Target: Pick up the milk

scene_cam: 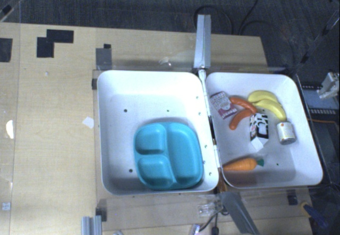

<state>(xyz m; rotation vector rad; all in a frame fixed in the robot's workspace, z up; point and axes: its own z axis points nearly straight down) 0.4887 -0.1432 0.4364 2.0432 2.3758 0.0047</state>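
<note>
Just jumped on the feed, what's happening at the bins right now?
Nothing is being handled at this moment. The milk carton lies untouched in the right bin, among two bananas, sausages, a small packet, a silver can and a carrot. The left bin holds a blue divided tray. The pick has not begun.

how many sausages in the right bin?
2. One sausage lies near the bin's middle top, beside the bananas; the other sausage sits just below it, left of the milk carton. None looks hidden.
</note>
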